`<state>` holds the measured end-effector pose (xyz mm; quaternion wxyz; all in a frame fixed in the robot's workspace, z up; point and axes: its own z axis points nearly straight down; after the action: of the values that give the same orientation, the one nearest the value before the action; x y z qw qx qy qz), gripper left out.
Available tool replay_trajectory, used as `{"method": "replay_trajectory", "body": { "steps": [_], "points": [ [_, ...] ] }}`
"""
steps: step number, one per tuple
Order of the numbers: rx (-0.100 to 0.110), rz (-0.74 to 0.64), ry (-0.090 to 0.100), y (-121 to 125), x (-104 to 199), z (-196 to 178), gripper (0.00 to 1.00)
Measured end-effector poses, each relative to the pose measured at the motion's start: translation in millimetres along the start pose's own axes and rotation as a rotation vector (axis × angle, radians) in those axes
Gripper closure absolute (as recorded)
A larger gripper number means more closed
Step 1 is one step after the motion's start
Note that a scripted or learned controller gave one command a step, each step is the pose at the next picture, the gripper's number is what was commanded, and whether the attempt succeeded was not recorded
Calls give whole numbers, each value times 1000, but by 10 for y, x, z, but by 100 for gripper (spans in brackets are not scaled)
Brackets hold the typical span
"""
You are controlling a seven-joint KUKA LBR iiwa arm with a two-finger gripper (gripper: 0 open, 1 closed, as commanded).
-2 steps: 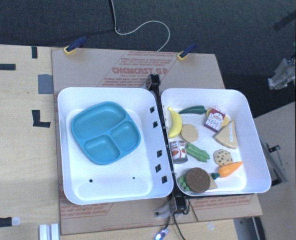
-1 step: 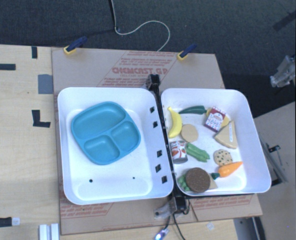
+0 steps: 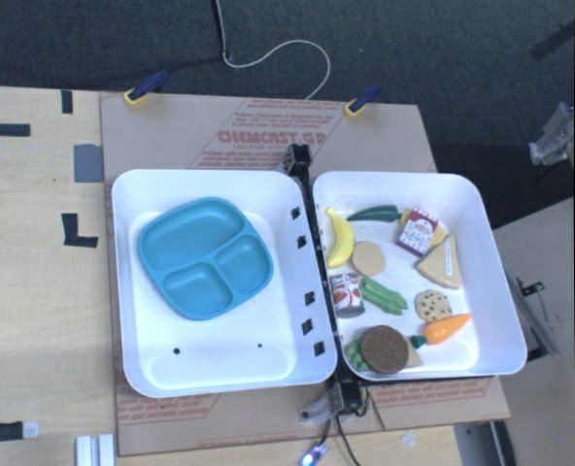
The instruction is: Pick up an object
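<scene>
The right bin (image 3: 491, 260) holds several toy foods. A yellow banana (image 3: 338, 238) lies by its left wall, with a dark green pepper (image 3: 373, 214) beyond it. A red box (image 3: 417, 231) and a pale cheese wedge (image 3: 441, 263) lie at the far right. Mid-bin are a tan round biscuit (image 3: 369, 258), a small can (image 3: 347, 294) and a green pickle (image 3: 383, 296). Toward the front lie a chip cookie (image 3: 431, 305), an orange carrot (image 3: 447, 328) and a brown burger patty (image 3: 384, 349).
The left bin (image 3: 132, 348) carries a blue divided plate (image 3: 205, 256). Both bins rest on a cardboard sheet (image 3: 258, 134) clipped to the wooden bench. A white cable (image 3: 278, 51) loops behind it. A grey shape (image 3: 554, 136) sits at the right edge.
</scene>
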<state>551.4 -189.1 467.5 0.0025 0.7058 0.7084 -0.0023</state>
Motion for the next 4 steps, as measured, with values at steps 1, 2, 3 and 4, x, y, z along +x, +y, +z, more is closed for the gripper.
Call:
{"method": "replay_trajectory", "body": {
  "steps": [1, 2, 3, 4],
  "points": [
    [0, 0, -1, 5, 2, -101, 100],
    [-1, -1, -2, 10, 4, -202, 100],
    [-1, -2, -3, 15, 7, -303, 100],
    [-1, -2, -5, 20, 10, -404, 100]
  ]
}}
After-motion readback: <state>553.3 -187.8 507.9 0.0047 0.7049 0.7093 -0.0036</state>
